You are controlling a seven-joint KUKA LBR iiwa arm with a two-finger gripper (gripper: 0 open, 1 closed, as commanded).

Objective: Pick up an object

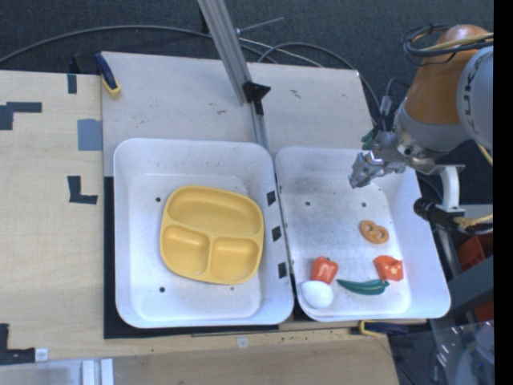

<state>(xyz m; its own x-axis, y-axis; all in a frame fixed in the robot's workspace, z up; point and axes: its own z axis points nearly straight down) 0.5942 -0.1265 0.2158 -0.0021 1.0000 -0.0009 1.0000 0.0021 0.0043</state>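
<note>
The end effector [362,172], finger state unclear, hangs over the right bin [337,207]'s bare upper half, above the pretzel [373,232].

Five small objects lie in the right bin [417,215], all toward its near edge. A brown pretzel [373,232] lies flat near the bin's middle. A red pepper [324,269] sits just above a white egg [317,294] at the near left corner. A green chili [364,286] lies lengthwise along the near edge, with a second red piece [389,268] touching its right end.
</note>
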